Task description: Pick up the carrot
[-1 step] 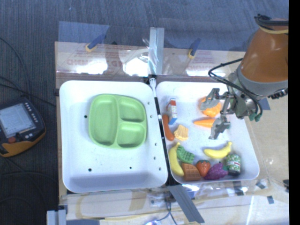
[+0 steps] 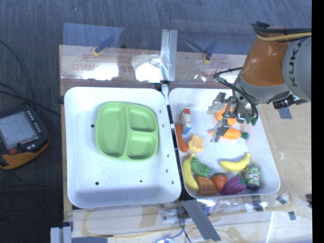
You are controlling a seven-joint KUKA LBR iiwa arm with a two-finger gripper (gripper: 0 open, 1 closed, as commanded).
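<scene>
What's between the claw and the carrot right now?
Nothing visible. The claw sits directly over the carrot in the right bin; the nearest items, a banana and the cheese wedge, lie clear of it.

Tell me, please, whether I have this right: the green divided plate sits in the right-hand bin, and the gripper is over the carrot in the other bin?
Not quite. The camera view shows the green divided plate in the left-hand bin, not the right-hand one. The rest holds: the gripper is over the carrot in the other bin.
</scene>
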